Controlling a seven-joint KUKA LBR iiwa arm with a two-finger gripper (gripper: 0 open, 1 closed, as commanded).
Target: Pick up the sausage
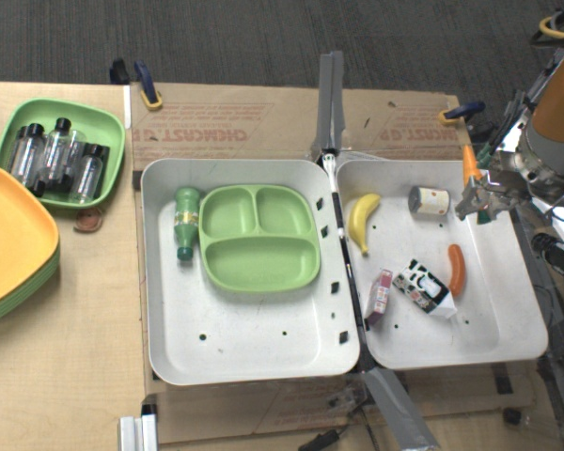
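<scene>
two shallow white bins sit side by side. in the right bin the small orange-red sausage lies near the right wall, its long axis running almost straight up and down the view, the upper end tipped slightly left. just to its left lies a black-and-white crumpled packet; a yellow banana and a small cream cylinder lie further up. the metal gripper hangs above the bin's upper right edge, apart from the sausage; its fingers are too cluttered to tell whether they're open or closed. the grey arm is cut off by the frame edge.
</scene>
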